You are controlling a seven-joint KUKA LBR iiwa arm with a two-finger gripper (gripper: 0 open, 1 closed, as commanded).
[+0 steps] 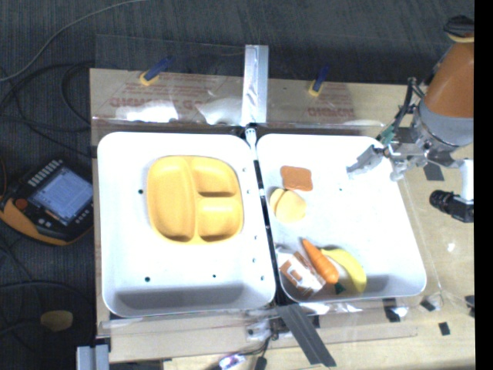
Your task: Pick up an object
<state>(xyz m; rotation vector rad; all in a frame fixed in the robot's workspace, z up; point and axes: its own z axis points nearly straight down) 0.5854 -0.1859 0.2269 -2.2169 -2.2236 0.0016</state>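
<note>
The orange block is lying in the right bin next to a pale round piece, well off to the left of the gripper, which is hovering over the bin's upper right; can't tell if the fingers are spread or closed.

One fixed cam, mounted above the tabletop, looking down at a slant. Far side of the scene sits at frame top, near side at bottom. Mid range: both white bins fit whole, left bin and right bin side by side approx. centre frame, w/ dark carpet around the top and left edges. Arm comes in from frame right, partly cut by the edge. No 2nd view, so no overlap to speak of.
</note>
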